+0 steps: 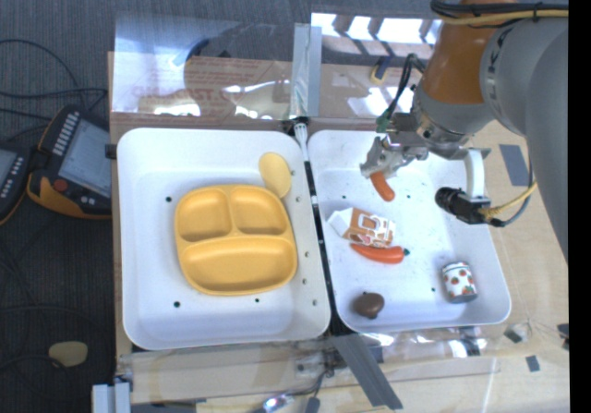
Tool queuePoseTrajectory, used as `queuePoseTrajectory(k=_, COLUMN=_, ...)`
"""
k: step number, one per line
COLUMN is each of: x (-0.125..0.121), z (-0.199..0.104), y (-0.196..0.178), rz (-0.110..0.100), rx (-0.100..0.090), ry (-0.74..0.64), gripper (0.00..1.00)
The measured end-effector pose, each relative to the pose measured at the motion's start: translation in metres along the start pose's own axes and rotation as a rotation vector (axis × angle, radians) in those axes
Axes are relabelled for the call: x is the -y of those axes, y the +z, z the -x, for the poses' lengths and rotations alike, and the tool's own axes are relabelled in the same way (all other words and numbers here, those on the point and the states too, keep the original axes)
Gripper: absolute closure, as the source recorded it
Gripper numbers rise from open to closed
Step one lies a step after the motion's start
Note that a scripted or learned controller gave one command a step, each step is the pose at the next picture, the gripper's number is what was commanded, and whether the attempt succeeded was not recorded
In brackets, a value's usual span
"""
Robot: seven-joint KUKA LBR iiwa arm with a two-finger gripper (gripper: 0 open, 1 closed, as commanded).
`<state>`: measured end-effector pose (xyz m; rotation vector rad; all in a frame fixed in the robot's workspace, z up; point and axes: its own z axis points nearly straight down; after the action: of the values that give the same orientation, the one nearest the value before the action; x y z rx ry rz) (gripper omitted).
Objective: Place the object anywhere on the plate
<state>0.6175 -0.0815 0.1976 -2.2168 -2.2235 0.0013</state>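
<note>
the end effector (pixel 388 162) hangs over the right bin (pixel 480 309) with a small orange sausage (pixel 380 187) at its tips — apparently pinched. carrying step, i judge; next move swings left onto the yellow plate (pixel 235 240).

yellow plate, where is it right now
The yellow plate lies in the left bin in the camera view, with a pale yellow oval piece just beyond its upper right corner.

Yellow sectioned plate (pixel 236 238), pale yellow oval piece (pixel 275 172), orange sausage (pixel 381 186), red chilli (pixel 377 253), brown lump (pixel 369 304), white bins (pixel 134 309)
</note>
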Motion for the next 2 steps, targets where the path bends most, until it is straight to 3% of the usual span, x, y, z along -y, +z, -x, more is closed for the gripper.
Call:
queuePoseTrajectory(k=1, x=0.025, z=-0.074, y=-0.004, rz=-0.002, rx=0.000, ry=-0.001, gripper=1.00)
queuePoseTrajectory(k=2, x=0.061, z=-0.126, y=0.016, rz=-0.003, rx=0.002, ry=0.001, gripper=1.00)
